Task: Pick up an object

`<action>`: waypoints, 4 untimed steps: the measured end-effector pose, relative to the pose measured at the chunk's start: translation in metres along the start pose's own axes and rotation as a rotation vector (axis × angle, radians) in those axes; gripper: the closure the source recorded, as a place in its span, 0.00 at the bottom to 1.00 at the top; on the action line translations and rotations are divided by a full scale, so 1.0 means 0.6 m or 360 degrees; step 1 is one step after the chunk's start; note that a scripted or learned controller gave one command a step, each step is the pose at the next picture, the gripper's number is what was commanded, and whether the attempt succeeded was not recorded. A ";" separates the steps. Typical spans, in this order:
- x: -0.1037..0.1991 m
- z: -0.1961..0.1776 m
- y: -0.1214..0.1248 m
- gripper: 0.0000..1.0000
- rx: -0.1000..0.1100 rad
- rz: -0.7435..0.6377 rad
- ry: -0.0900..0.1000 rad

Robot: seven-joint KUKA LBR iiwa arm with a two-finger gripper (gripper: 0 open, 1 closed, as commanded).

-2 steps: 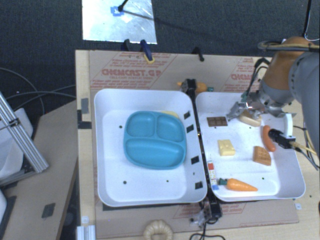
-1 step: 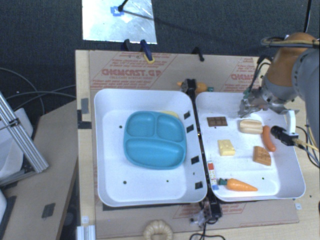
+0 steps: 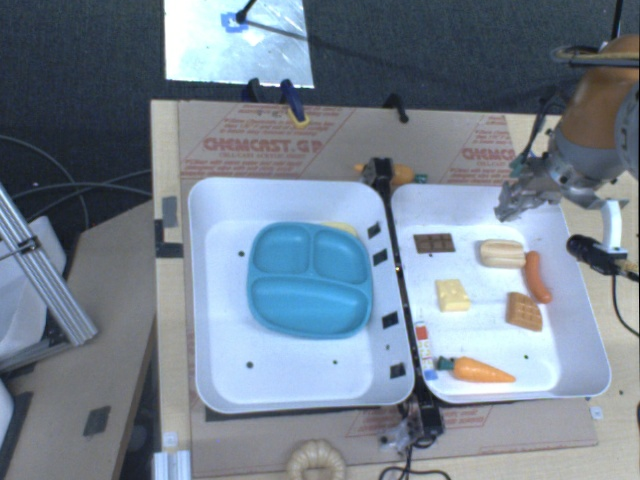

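Hovering over the far right corner of the right bin [image 3: 575, 373], gripper [image 3: 517, 203] pointing down; too blurred to tell whether open or shut, with nothing seen in its hold. Picking not yet done: every object lying loose on the bin floor. Nearest below, lying just beside each other, bread roll [image 3: 502, 254] and sausage [image 3: 538, 277]; chocolate bar [image 3: 434, 243] off to the left, cheese block [image 3: 452, 295] and waffle [image 3: 524, 311] nearer the middle, carrot [image 3: 483, 371] at the near edge. Sitting apart in the left bin [image 3: 215, 368], a blue divided plate [image 3: 309, 278], well out of the way. Judging the roll the likeliest target, though crowding from the sausage risking a nudged or doubled grasp.
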State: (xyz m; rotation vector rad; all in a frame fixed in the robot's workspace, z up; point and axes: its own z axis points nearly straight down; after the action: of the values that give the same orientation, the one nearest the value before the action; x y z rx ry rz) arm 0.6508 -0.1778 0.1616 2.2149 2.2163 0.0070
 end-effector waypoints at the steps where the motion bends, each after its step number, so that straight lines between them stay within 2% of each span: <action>1: 0.007 -0.078 0.012 1.00 0.0002 -0.0008 0.0002; 2: 0.008 -0.108 0.014 1.00 0.0006 -0.0009 0.0003; 4: 0.154 -0.108 -0.032 1.00 0.0014 -0.0013 0.0006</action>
State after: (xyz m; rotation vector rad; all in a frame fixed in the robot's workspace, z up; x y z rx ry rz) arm 0.6307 -0.0852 0.2262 2.2121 2.2316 0.0019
